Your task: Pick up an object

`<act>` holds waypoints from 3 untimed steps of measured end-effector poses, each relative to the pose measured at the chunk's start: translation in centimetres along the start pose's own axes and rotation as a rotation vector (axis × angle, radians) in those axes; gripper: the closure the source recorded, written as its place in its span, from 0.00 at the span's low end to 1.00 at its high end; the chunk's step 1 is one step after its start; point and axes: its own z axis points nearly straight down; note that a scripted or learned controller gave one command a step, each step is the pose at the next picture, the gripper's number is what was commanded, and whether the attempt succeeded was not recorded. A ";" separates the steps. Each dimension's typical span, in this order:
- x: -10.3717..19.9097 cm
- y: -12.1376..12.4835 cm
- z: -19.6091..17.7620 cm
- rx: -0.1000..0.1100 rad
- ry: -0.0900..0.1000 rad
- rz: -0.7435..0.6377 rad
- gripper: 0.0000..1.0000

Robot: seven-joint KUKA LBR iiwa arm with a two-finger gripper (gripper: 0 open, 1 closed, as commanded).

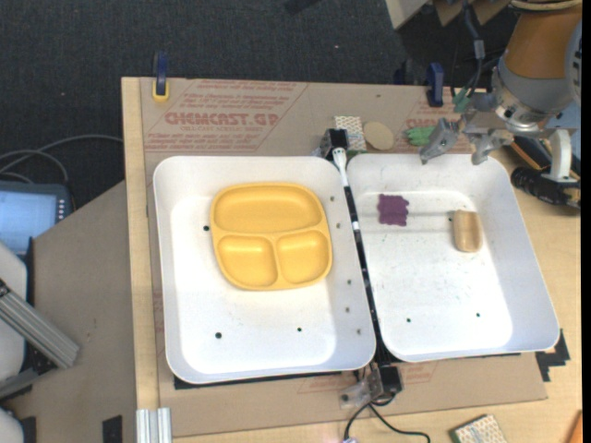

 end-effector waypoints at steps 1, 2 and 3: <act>2.9 -1.4 13.9 0.010 0.003 -0.002 0.00; 2.7 -1.0 12.0 -0.004 -0.001 0.000 1.00; 2.7 -1.1 12.1 -0.003 -0.001 0.000 0.00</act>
